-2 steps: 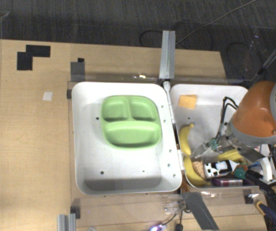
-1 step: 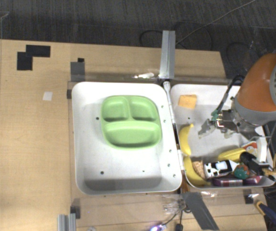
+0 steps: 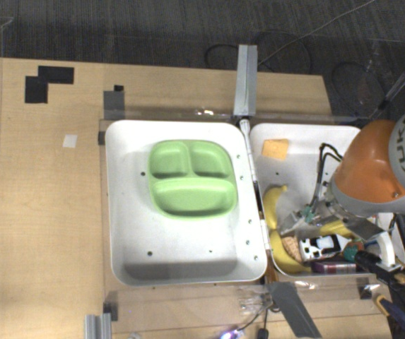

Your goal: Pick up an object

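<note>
A wooden bench [image 3: 39, 210] fills most of the scene, pale and smooth, with a few black patches near its far left corner. Beyond it lies dark carpet [image 3: 153, 13] with a thin cable trailing across.

Two shallow white bins sit side by side on the bench, touching along a metal divider [image 3: 245, 80]. The left bin [image 3: 128, 253] holds a green tray [image 3: 191, 177] with three sections, lying flat a little toward the far side. Bare white floor runs all around the tray, widest along the near wall.

My arm [image 3: 372, 171] reaches in from the right, its orange band above the right bin [image 3: 301, 136]. My claw [image 3: 314, 217] is low in that bin's near half, over a crowd of things; I cannot tell how it stands. A banana [image 3: 273, 207] curves along the bin's left wall, just beside the claw. A dark marker [image 3: 333, 266] lies near the front wall, and a black and white item [image 3: 322, 246] sits just behind it. An orange block [image 3: 276, 149] rests alone in the far left corner, well apart from the rest, with open white floor around it.
</note>
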`<control>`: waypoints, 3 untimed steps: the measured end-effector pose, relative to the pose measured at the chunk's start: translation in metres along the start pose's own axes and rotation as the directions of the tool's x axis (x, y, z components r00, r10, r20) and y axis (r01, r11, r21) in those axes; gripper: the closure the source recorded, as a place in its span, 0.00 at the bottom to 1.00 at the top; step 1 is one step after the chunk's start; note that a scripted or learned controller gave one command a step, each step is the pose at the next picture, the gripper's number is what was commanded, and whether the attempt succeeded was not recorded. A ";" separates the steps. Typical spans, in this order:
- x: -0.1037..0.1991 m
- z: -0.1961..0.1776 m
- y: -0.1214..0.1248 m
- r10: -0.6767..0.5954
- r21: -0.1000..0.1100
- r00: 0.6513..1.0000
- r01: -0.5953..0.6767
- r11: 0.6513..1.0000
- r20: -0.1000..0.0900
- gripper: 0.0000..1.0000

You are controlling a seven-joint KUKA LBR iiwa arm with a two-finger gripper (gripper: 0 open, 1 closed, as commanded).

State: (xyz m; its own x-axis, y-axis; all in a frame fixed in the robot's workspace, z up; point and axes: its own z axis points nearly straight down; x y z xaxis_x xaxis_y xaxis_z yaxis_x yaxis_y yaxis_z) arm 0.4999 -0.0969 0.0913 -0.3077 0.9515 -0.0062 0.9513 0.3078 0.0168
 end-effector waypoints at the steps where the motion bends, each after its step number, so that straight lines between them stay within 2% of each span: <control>1: 0.000 0.000 0.000 -0.001 0.000 1.000 0.001 1.000 0.000 0.00; 2: -0.019 -0.085 0.028 0.229 0.013 0.973 -0.229 0.973 -0.001 0.00; 3: -0.017 0.000 -0.013 0.065 0.001 0.998 -0.065 0.998 0.000 0.00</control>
State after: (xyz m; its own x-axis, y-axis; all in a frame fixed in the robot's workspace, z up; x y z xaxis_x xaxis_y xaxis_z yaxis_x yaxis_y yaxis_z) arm 0.4923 -0.1170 0.0911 -0.2456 0.9693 -0.0051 0.9692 0.2457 0.0164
